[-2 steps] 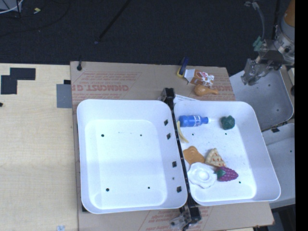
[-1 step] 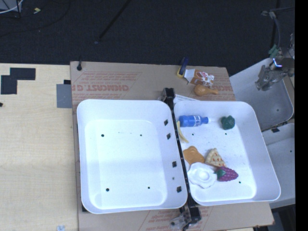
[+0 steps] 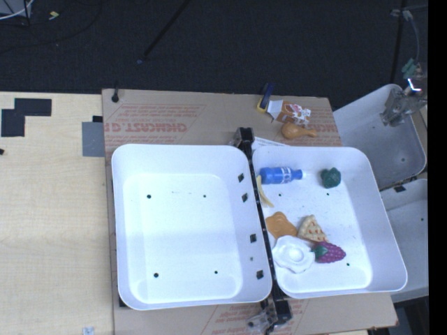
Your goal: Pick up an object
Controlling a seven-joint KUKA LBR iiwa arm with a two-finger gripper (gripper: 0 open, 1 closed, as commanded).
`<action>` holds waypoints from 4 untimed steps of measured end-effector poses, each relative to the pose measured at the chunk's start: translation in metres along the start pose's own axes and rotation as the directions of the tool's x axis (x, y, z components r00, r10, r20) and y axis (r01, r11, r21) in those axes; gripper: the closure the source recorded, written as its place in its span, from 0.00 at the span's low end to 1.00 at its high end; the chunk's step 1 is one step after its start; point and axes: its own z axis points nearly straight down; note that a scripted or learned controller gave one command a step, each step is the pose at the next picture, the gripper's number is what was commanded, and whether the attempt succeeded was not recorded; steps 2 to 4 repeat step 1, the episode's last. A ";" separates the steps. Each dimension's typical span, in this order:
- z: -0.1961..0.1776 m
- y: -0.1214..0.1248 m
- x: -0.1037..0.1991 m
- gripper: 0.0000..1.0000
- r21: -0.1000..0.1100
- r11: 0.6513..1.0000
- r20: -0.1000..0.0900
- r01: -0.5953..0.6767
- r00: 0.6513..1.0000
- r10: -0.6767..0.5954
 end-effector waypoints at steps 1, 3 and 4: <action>-0.014 0.000 0.087 1.00 0.001 1.000 -0.004 0.008 1.000 -0.008; -0.014 0.000 0.087 1.00 0.001 1.000 -0.004 0.008 1.000 -0.008; -0.014 0.000 0.087 1.00 0.001 1.000 -0.004 0.008 1.000 -0.008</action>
